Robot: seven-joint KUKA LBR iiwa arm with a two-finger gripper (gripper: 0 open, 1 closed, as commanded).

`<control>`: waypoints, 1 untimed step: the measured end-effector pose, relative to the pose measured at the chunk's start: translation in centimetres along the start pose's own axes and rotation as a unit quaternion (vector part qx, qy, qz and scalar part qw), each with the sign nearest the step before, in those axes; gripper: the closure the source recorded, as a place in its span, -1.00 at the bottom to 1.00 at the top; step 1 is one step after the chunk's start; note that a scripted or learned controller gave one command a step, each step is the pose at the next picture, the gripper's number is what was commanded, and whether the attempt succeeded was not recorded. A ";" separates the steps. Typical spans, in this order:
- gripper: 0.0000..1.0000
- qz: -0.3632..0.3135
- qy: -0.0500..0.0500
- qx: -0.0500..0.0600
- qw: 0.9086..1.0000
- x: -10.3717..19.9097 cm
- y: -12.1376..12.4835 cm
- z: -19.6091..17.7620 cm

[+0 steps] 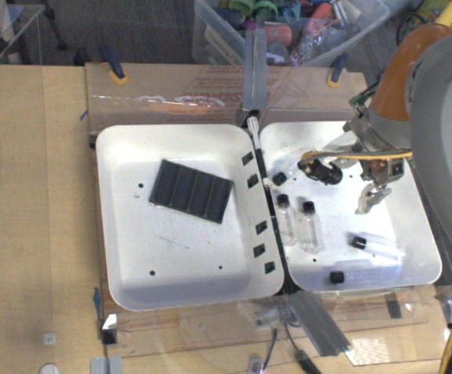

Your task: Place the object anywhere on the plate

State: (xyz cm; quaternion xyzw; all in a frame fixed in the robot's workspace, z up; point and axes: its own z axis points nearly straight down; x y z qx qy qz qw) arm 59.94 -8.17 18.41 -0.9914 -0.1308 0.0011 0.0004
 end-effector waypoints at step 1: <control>-1.00 0.029 0.001 0.000 1.000 2.2 -6.0 0.0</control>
